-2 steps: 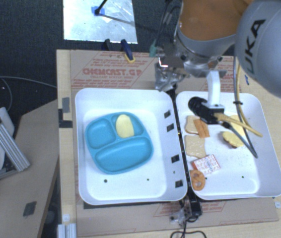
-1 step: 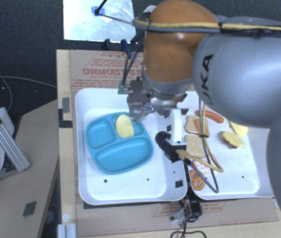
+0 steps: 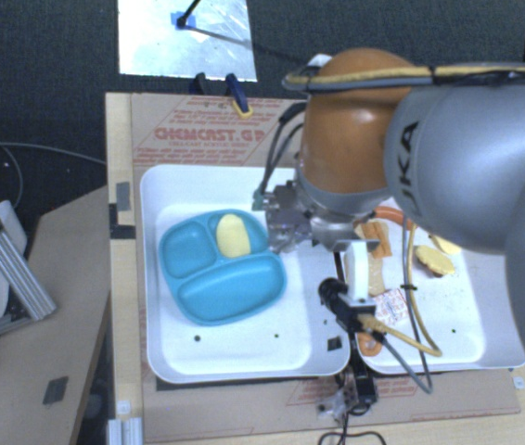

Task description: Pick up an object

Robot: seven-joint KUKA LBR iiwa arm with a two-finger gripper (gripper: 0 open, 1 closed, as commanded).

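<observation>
A blue divided plate [image 3: 221, 281] lies in the left white bin [image 3: 244, 355], with a pale yellow rounded object [image 3: 234, 236] resting in its upper right compartment. The arm's orange band and grey wrist hang over the seam between the two bins, and the gripper [image 3: 281, 222] sits just right of the yellow object, at the plate's right rim. Its fingertips are hidden under the wrist. Nothing is seen between them.
The right bin [image 3: 457, 341] holds a yellow slice-shaped piece [image 3: 434, 260], an orange item [image 3: 388, 214], a small patterned packet [image 3: 390, 306] and an orange piece [image 3: 369, 344]. Cables run over the seam. A cardboard sheet [image 3: 207, 128] lies under the bins.
</observation>
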